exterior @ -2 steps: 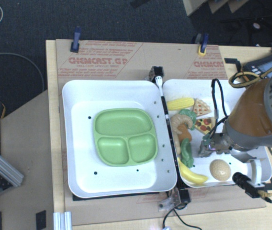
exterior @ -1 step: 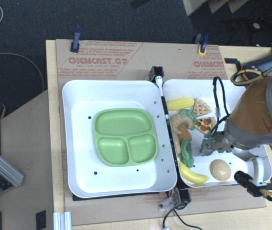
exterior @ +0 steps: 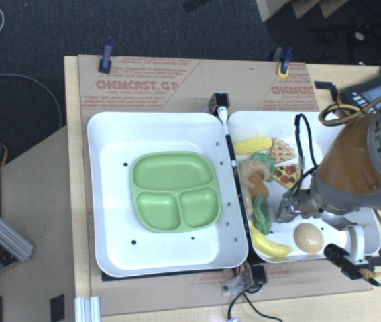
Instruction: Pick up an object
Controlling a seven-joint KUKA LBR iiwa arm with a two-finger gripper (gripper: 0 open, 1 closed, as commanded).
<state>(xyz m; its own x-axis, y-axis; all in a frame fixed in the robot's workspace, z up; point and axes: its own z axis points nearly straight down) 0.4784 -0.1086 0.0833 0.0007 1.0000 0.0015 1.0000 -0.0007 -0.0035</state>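
Gripper low in right bin, over the toy-food pile.
My gripper (exterior: 288, 208) hangs beside the green pepper (exterior: 262, 211), above the egg (exterior: 308, 237); cannot tell its opening or any hold.

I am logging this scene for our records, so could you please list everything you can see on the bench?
white bins: two, side by side on the bench.
divided plate: one, green, in the left bin.
corn cob: one, yellow, top of the right bin.
pizza slices: two, right bin.
banana: one, yellow, bottom of the right bin.
egg: one, tan, beside the banana.
green vegetable: one, right bin.
clamps: two, back edge.
arm: grey and orange.
claw: over the right bin.
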